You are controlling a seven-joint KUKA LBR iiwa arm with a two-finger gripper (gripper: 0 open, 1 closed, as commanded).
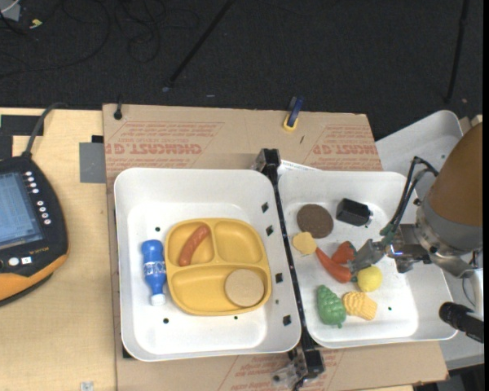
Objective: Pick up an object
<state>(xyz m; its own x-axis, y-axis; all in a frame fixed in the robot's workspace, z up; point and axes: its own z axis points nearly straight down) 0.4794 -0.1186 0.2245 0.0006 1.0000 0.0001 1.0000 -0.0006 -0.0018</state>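
Observation:
The right bin [391, 187] holds several toy foods: a brown round patty [314, 220], a black block [353, 212], a small yellow piece [304, 243], a red-orange pepper [334, 261], a yellow lemon [369, 279], a corn cob [359, 305] and a green broccoli-like piece [330, 306]. My gripper [367, 255] reaches in from the right and hangs low over the bin, just right of the pepper and above the lemon. Nothing shows held in it.
The left bin [138, 194] holds a yellow divided plate [218, 287] with a sausage [192, 243] and a tan round patty [244, 287], and a blue bottle [153, 270] beside it. A tablet controller [16, 226] lies at far left. A black divider [281, 251] separates the bins.

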